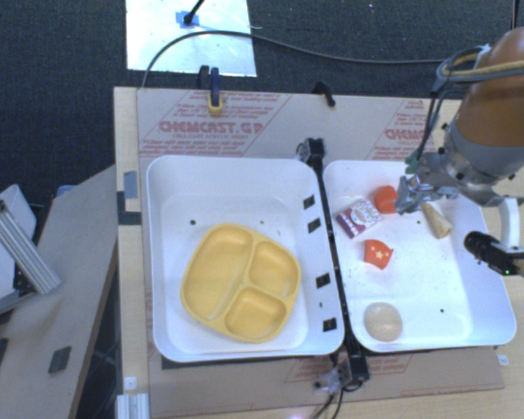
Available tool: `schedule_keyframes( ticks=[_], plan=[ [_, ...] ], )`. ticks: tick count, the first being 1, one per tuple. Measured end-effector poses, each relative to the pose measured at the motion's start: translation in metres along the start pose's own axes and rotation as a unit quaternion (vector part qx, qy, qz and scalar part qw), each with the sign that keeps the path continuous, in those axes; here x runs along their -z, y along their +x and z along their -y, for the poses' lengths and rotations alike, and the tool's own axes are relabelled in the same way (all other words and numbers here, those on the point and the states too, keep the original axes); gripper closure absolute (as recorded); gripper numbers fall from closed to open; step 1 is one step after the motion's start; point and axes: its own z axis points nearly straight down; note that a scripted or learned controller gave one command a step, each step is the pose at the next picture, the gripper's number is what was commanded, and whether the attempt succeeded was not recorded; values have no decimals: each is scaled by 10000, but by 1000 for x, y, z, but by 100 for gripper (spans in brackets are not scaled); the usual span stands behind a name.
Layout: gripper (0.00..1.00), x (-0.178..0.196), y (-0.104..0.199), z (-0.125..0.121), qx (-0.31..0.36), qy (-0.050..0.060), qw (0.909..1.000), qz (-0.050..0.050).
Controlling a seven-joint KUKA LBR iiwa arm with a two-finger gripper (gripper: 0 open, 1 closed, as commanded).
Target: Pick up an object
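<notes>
The left shallow white bin (244, 175) holds a yellow plastic divided tray (240, 282) near its front edge. The right shallow white bin (480, 321) holds a red-and-white snack packet (358, 217) by its left wall, an orange round piece (385, 199), a red wedge (377, 254), a tan cone (437, 220) and a pale round ball (383, 321) near the front edge. The metal gripper (412, 194) hangs beside the orange piece, at the bin's back edge; whether it grips anything is too blurred to tell.
</notes>
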Motion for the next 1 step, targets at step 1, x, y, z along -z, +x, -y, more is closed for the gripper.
schedule_keyframes(
  ticks=[1],
  plan=[
    [100, 1, 57, -7, -4, -4, 10000, 4]
  ],
)
